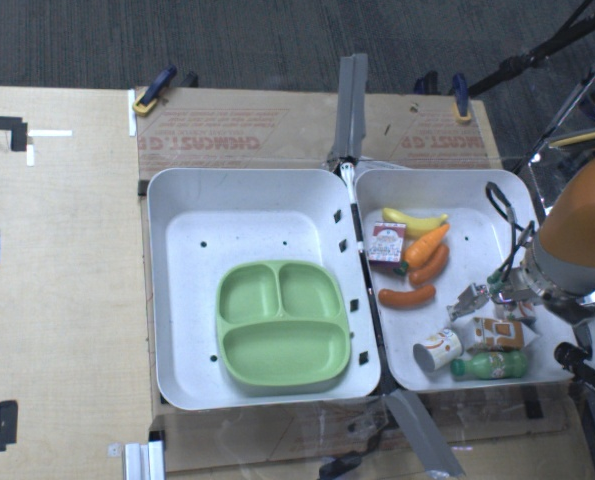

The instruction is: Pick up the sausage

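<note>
Bench point(57, 268) of pale board on dark carpet point(227, 18); gripper point(474, 300) state indiscernible, perhaps empty.

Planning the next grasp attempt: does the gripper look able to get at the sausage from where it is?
Probably yes. The sausage lies flat on the right bin floor with bare floor between it and the gripper. The carrot lies close above it, so the far side is tight.
</note>
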You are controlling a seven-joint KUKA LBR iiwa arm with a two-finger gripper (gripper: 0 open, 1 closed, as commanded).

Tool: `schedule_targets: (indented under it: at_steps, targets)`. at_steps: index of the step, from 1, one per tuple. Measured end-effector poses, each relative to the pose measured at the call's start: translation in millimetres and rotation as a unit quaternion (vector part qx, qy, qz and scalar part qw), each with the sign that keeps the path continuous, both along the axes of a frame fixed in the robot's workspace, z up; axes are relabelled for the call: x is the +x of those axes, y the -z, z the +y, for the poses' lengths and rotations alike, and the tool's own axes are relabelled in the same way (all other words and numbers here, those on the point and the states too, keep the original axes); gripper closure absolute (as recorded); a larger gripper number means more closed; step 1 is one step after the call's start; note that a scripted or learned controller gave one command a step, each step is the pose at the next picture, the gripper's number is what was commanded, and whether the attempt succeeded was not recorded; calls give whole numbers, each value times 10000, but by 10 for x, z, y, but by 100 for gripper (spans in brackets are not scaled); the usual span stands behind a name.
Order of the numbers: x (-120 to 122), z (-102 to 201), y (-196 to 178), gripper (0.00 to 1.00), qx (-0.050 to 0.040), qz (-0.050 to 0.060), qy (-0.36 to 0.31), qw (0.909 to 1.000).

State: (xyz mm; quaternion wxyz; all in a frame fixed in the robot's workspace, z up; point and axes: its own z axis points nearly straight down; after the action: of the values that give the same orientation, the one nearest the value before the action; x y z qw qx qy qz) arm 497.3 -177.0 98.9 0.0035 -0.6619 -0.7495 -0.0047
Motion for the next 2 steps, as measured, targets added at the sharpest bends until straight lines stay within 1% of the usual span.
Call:
schedule_targets:
  at_steps: [1,2]
  targets:
    - [757,485,74,0,-61,9,46,10000]
    - [606,755,76,0,-57,22,543,9985]
